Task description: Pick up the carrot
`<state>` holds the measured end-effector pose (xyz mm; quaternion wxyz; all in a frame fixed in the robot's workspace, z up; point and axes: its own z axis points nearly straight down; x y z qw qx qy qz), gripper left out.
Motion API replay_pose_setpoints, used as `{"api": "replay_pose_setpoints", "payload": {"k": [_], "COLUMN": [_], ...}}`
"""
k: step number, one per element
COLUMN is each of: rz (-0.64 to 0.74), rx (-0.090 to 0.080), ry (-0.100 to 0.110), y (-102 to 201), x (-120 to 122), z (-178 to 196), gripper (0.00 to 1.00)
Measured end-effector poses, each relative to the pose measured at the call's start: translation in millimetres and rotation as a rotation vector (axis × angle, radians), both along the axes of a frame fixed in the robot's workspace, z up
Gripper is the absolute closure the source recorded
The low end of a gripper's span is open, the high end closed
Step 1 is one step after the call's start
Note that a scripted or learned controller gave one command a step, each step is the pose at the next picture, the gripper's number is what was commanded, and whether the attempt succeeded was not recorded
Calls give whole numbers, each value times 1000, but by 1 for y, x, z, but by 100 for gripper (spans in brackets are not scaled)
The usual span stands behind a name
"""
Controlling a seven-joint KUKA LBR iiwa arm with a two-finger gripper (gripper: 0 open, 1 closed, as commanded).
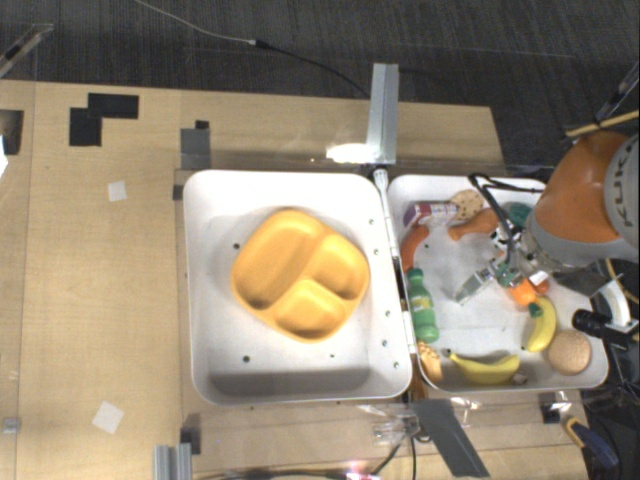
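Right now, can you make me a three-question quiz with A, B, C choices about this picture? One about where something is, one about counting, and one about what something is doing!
1. Where is the yellow divided plate?
A. left bin
B. right bin
C. on the wooden bench

2. How many bananas are there?
A. one
B. two
C. four

3. Where is the gripper?
A. over the plate
B. over the right bin
C. outside both bins

Answers:
1 A, the plate sits in the left bin.
2 B, one banana lies along the front wall and another banana is beside it.
3 B, the gripper is down among the toy food in the right bin.
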<state>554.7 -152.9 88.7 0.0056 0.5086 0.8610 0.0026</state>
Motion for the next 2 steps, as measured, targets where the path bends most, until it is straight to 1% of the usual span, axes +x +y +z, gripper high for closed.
{"api": "replay_pose_setpoints", "payload": {"k": [1, 2], "rz": [-80, -76], "rx": [0, 1], "ry": [-2, -7], "y": [3, 5], "x": [-60, -58], "z": [1, 12], "gripper": [0, 100]}}
